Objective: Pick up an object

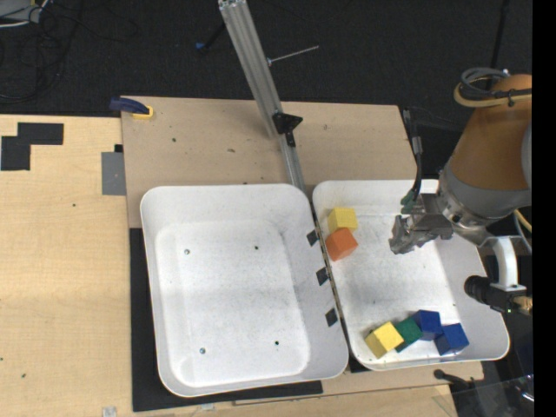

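The arm (491,159) reached in from the right, and its jaws (408,235) hung over the upper middle of the right bin (486,341). Whether the jaws were open or closed could not be told at this angle; no block showed between them. In that bin, hard against the left wall near its upper end, a yellow block (342,218) sat touching an orange block (341,244) just below it, both well to the left of the jaws. Near the bin's lower edge lay a tight cluster: a second yellow cube (382,339), a green block (407,332) beside it, and two blue blocks (440,331) to their right, the pieces touching or nearly so. The left bin (174,224) stood beside the right one, their rims joined by small black clips (320,275). Both bins rested on a wooden table (208,146), from whose back edge a slanted metal rail (256,68) rose.
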`<state>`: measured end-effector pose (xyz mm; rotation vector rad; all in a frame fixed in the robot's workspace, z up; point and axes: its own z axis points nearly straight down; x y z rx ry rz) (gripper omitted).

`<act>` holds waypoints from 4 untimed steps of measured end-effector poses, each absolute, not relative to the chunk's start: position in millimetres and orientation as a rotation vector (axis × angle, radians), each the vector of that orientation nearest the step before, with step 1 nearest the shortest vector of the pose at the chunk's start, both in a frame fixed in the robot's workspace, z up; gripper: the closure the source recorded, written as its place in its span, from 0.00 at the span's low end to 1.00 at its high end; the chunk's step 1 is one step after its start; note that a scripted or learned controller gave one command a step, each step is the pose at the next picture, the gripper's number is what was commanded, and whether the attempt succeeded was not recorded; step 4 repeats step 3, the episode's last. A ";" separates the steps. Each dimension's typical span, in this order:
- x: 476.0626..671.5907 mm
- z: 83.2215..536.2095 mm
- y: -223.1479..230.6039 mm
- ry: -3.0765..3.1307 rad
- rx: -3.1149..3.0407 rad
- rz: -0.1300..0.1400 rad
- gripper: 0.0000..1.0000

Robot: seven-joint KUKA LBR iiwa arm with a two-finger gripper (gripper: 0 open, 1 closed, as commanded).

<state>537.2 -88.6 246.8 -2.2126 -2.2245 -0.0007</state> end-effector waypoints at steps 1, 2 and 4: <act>533.6 232.2 -40.0 -2.222 -2.214 0.002 1.00; 533.5 225.5 18.4 -2.223 -2.211 0.003 1.00; 515.9 234.0 73.4 -2.223 -2.211 0.003 1.00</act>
